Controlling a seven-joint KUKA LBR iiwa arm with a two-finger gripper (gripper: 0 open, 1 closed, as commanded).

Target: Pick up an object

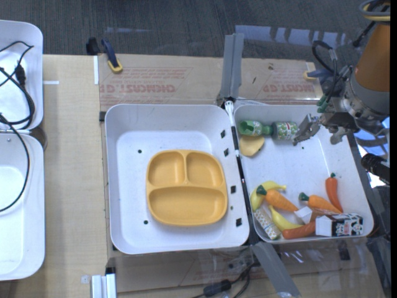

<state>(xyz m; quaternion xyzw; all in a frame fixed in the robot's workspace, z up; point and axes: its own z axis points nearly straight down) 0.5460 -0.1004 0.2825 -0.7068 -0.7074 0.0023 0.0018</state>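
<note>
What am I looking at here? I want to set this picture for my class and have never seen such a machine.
One camera looks down at a slant on a bench with two shallow white bins. The grey and orange robot arm reaches in from the right; its pincer hangs over the right bin with nothing visibly between its fingers. That bin holds toy food: a green bottle, carrots, bananas and a small milk carton. The left bin holds a yellow divided plate.
</note>
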